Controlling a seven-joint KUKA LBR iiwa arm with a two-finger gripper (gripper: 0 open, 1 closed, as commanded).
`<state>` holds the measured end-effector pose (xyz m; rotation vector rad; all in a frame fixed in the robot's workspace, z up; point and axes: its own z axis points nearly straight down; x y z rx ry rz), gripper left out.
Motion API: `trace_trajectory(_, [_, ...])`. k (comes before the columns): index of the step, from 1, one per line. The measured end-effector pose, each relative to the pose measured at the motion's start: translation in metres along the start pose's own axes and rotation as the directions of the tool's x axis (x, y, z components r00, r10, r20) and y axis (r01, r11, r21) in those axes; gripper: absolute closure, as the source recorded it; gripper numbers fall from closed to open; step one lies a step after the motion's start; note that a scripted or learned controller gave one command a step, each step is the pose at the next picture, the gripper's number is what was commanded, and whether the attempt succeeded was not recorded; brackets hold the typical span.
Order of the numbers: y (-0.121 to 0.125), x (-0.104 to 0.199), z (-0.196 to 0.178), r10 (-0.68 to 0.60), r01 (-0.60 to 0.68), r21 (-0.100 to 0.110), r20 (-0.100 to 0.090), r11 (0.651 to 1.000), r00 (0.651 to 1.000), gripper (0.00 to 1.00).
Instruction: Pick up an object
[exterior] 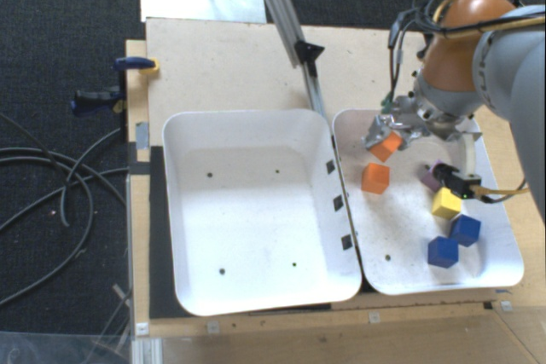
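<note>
Nearest the camera, two blue cubes (443,251) sat at the front of the right bin (503,268), with a yellow cube (446,203) just behind them and a purple piece (431,177) beside that, all bunched on the arm's side, while the left bin (247,209) stood alongside on the counter (230,64). One orange cube (375,178) lay loose on the bin floor, and a second orange cube (386,146) was up at the gripper (384,136), tilted and apparently clear of the floor. It looked pinched in narrow jaws, so likely the picked object, though contact was hard to confirm.
</note>
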<state>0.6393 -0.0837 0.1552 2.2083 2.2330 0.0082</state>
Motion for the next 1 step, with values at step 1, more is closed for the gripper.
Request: trace_trajectory(1, [-0.0014, 0.0843, -0.0368, -0.002, 0.002, 0.0, -0.001, 1.0, 1.0, 1.0])
